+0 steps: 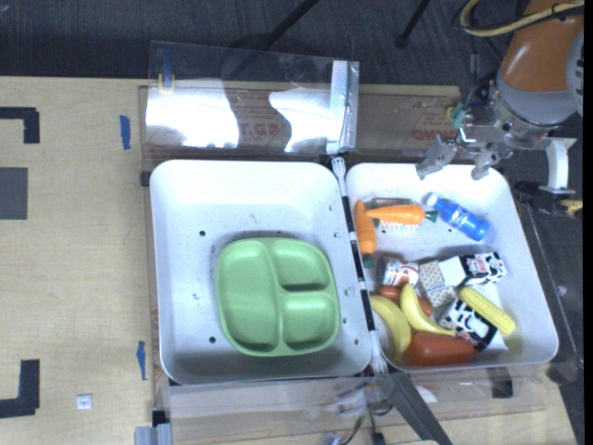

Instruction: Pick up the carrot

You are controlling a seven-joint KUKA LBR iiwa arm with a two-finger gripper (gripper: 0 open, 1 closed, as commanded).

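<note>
In the right bin (530, 248), past the bananas (408, 315) and packets crowding its near half, the carrot (397, 215) lies on its side toward the far-left corner, just beside the blue bottle (457, 216). It looks like a light, rigid, smooth toy, likely to slip; a grip across its thick middle seems best. At the far rim, the end effector (459, 163) hangs with fingers spread wide, holding nothing.

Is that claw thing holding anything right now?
No. The tool hangs open over the right bin's far edge, nothing between its fingers. The carrot lies in the bin.
</note>
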